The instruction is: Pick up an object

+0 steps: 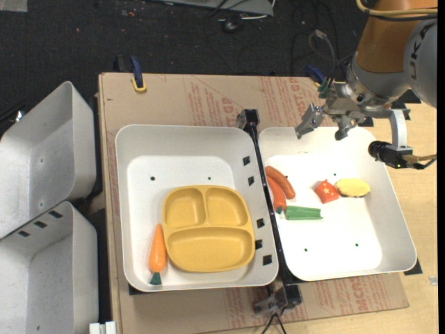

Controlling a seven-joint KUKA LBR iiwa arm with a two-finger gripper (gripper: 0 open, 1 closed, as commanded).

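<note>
- We see the gripper (324,123) with fingers spread apart, gripping nothing, above the right bin's (389,252) far edge.
- Below lie a sausage (279,184), red piece (326,191) and yellow slice (353,187).

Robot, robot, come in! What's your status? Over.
Tool open, holding nothing, above right bin's far edge. Sausages, green bean, red piece, yellow piece all lying in bin. Nothing in the way.

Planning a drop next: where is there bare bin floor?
Right bin: bare across the near half below the green piece, and the far strip under the gripper. Crowded mid-left by sausages. Left bin: free behind the yellow tray.
</note>
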